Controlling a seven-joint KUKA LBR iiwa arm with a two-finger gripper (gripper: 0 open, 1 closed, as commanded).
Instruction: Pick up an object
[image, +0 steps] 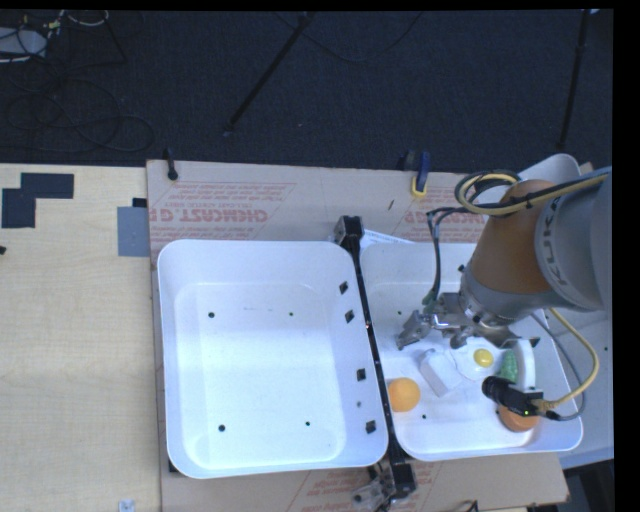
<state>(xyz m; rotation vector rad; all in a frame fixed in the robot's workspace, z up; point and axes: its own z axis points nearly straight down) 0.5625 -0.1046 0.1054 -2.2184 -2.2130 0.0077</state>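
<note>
My gripper (418, 330) hangs low in the right bin (400, 265), near its left wall, under the grey arm with the orange band (510, 250). Just below it lie a white block (436, 373) and an orange ball (404, 394). To the right of the block sit a small yellow piece (483, 357) on something white and a green object (511, 365). Another orange object (518, 420) rests at the bin's front right corner, partly hidden. Nothing shows as held in the gripper.
The left bin (190, 300) stands beside the right one, with a black divider rail (362, 330) between them. Both rest on a cardboard sheet (250, 205). The arm covers the right bin's far right part.
</note>
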